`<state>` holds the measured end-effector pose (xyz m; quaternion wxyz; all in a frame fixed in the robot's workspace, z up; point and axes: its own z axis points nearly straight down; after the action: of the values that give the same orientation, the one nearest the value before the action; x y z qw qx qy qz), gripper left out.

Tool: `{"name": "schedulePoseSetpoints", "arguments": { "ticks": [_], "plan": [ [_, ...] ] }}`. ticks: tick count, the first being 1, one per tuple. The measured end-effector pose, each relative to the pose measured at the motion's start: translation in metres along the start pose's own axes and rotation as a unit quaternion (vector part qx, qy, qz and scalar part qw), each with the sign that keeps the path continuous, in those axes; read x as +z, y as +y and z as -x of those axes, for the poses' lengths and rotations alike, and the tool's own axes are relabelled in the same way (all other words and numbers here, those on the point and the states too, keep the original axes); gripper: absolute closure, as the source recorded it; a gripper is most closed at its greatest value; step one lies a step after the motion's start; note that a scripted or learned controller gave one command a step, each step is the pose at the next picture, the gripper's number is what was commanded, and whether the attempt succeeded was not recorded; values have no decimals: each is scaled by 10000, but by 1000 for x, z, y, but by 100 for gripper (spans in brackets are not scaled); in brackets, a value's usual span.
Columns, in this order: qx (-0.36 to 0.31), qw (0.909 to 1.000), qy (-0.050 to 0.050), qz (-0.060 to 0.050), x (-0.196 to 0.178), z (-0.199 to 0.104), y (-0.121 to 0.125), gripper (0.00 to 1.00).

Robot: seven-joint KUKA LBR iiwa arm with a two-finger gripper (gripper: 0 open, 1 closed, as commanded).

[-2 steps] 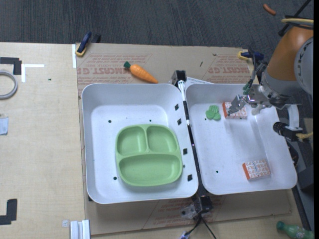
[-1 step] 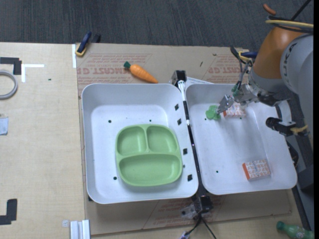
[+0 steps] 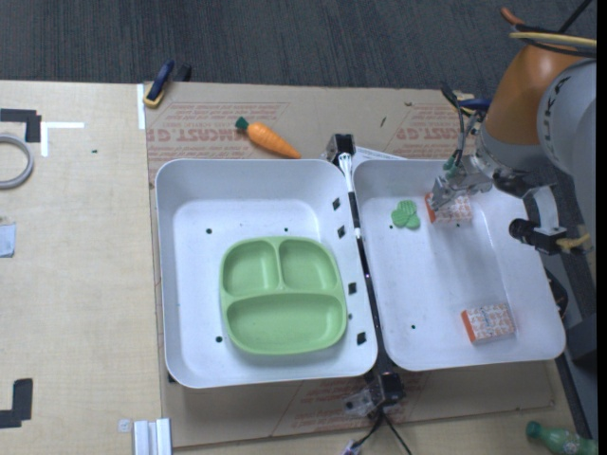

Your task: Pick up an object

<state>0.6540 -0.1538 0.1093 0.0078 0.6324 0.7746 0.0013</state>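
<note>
Lying level, box (image 3: pixel 451 209) beneath end effector (image 3: pixel 447 190).

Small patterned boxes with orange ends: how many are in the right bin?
2. One small patterned box lies near the front right corner of the right bin. The other is at the back, under the tool, beside a small green item.
</note>
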Motion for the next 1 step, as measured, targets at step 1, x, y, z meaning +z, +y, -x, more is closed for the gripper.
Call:
{"name": "schedulePoseSetpoints", "arguments": {
  "ticks": [1],
  "plan": [
    [0,10000,0,-1,0,0,0,0]
  ]
}}
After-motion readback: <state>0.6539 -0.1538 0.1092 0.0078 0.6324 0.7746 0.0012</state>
